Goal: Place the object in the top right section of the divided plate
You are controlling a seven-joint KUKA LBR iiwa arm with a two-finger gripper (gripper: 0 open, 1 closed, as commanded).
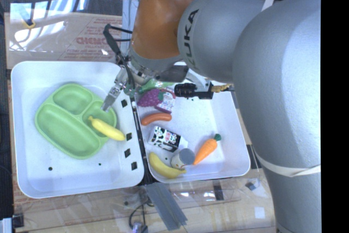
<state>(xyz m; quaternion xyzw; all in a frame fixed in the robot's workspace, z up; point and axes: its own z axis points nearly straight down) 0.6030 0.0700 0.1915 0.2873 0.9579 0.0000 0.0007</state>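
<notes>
One banana (108, 129) already lies on the green divided plate (62, 128), half in the small right-hand section and half poking over the plate's near rim toward the bin floor. The claw (112, 97) hangs just above its upper end, fingers slightly apart with nothing between them. To finish well, I'd say the fruit wants nudging up so its whole length sits inside that section; a grip near the middle would keep it from swinging. It looks short, bright yellow, gently curved, smooth like plastic. Next door, the other bin (232, 133) holds a second banana (165, 167) and a carrot (205, 150).
</notes>
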